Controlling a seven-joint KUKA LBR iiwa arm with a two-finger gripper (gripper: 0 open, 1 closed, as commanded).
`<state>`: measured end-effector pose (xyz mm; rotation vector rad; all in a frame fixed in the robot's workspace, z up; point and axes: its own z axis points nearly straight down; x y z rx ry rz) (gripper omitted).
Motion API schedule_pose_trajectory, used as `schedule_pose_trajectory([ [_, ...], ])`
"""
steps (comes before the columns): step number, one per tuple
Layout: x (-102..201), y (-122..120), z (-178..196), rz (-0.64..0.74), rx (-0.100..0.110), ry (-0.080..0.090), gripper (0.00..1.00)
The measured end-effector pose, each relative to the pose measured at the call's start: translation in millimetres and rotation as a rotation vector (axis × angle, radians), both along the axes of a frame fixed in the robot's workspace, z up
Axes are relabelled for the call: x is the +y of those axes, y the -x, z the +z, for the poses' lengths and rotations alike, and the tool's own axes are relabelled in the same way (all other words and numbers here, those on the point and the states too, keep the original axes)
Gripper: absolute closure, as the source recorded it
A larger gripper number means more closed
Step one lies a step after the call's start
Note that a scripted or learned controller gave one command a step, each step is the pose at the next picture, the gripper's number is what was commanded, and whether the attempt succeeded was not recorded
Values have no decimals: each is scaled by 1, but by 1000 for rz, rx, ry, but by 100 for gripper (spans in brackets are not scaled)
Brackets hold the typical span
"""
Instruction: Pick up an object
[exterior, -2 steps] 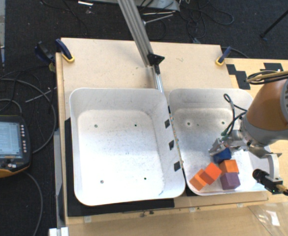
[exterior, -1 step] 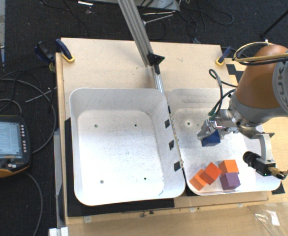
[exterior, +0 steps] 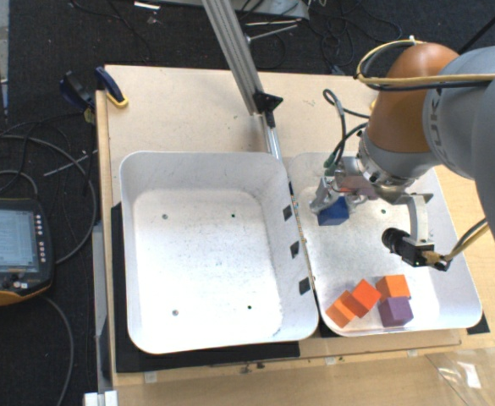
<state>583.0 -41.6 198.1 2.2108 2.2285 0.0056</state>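
A blue block [exterior: 333,211] sits at the centre of things: it shows in the right bin [exterior: 450,299], close to that bin's left wall and toward its far end, right under the tool [exterior: 332,194]. The grey fingers come down on either side of its upper part, and the block appears to be pinched between them, so I read the tool as clenched on the blue block. Whether the block is already clear of the bin floor or resting on it cannot be told from this slanted view.

Further toward the near end of the same bin lies a small cluster: an orange block [exterior: 354,302], a second orange block [exterior: 393,287] just beside it, and a purple block [exterior: 395,311] touching that pair. They are well apart from the tool and look untouched.

The left bin [exterior: 137,227] lies alongside, its wall meeting the right bin's along the middle seam. Both rest on the wooden counter [exterior: 188,108]. The arm [exterior: 433,108], grey with its orange band, bends over the right bin's far end.

As a judgement of progress: the reach and the closing on an object seem done, and what is left is a clear lift that proves the grip holds; a weak pinch near the block's top could let it slip
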Motion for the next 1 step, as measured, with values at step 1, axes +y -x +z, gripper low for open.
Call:
schedule_pose_trajectory([
  [1,65,-22,-4,1,3,-2,100],
])
